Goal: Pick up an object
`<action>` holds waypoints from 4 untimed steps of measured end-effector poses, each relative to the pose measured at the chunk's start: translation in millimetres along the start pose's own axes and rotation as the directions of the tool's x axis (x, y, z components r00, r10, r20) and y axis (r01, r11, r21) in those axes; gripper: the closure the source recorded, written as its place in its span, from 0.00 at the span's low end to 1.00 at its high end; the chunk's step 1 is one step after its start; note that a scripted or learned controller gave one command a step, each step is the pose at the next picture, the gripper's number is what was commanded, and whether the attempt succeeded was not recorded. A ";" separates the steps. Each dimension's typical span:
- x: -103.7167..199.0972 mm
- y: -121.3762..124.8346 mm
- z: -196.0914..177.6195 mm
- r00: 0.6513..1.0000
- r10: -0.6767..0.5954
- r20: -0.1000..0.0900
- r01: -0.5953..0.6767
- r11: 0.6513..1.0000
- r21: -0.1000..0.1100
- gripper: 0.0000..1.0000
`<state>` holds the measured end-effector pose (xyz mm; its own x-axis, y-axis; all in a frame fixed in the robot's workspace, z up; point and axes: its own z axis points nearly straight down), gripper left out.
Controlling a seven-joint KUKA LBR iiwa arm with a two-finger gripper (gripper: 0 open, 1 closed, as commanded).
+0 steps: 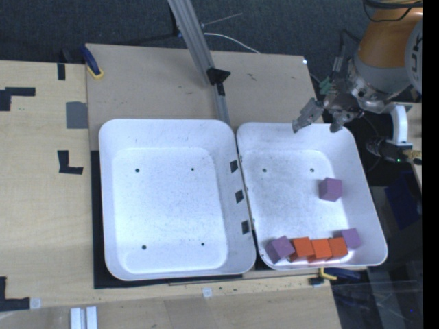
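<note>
Bins: you have the left bin (168, 197) and right bin (302, 190) side by side on the worktop (41, 204), rims touching.
Lone block (330, 189): in the right bin, toward its right wall.
Row of blocks (314, 247): along your right bin's near wall.
Gripper (319, 120): above the right bin's far rim.

Bench (158, 74) with two white bins (110, 204)

Purple cube (330, 189) lies alone in right bin (274, 137).
</note>
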<state>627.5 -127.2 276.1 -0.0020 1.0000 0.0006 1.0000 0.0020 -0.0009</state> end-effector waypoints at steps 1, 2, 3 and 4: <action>-58.3 -35.6 95.5 1.000 0.004 0.001 -0.004 1.000 0.008 0.00; -78.5 -69.0 159.6 1.000 -0.002 0.009 0.002 1.000 -0.019 0.00; -78.5 -15.9 167.1 1.000 0.000 0.016 0.001 0.999 -0.035 0.00; -81.1 -53.8 15.6 1.000 0.001 0.004 -0.001 1.000 -0.008 0.00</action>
<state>573.8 -208.4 260.5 -0.0010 1.0000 -0.0030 1.0000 0.0011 0.0070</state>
